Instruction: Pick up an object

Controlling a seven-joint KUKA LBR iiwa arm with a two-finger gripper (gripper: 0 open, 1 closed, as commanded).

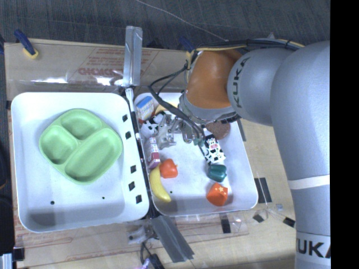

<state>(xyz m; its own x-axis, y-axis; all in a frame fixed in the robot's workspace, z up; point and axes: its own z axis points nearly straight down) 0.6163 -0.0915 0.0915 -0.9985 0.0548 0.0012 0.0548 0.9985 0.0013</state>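
The hand (pixel 175 132) hangs low over the upper left of the right-hand shallow white bin (pixel 244 175); whether it is open I cannot tell. Nearest is a small orange rounded toy (pixel 168 168); descend squarely, avoiding the yellow banana (pixel 159 186).

Light falls evenly from above, fairly bright, and washes the two shallow white plastic bins (pixel 33 206) close to pure white, so their walls lose detail. Soft, faint shadows sit in the near corners of the left bin. The glossy grey arm casing (pixel 291 88) shows broad pale sheen, and its orange band (pixel 210 83) a dull highlight. The clear tape over the brown cardboard sheet (pixel 95 66) glints. The picture is low in resolution and slightly soft; small items in the right bin blur together. The dark floor (pixel 67 4) looks grainy.
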